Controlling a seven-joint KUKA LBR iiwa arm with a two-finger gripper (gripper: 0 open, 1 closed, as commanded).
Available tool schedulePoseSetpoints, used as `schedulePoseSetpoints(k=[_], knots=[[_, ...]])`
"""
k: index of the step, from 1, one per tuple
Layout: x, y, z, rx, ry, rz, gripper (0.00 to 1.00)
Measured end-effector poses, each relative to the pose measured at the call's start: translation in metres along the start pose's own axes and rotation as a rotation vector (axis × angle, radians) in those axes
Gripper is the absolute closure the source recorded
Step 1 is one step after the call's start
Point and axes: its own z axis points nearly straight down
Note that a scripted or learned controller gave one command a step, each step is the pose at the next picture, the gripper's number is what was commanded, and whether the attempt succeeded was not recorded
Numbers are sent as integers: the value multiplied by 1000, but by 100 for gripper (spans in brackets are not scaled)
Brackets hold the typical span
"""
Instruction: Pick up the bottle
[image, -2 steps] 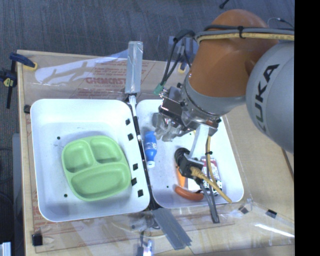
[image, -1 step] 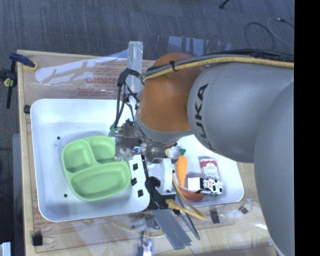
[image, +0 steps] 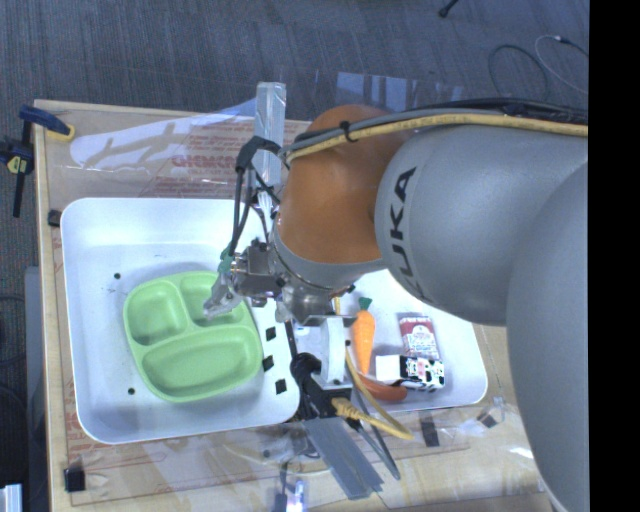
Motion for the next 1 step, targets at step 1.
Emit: schedulePoseSetpoints(k=[1], knots=[[0,0,0,0,0,0,0]])
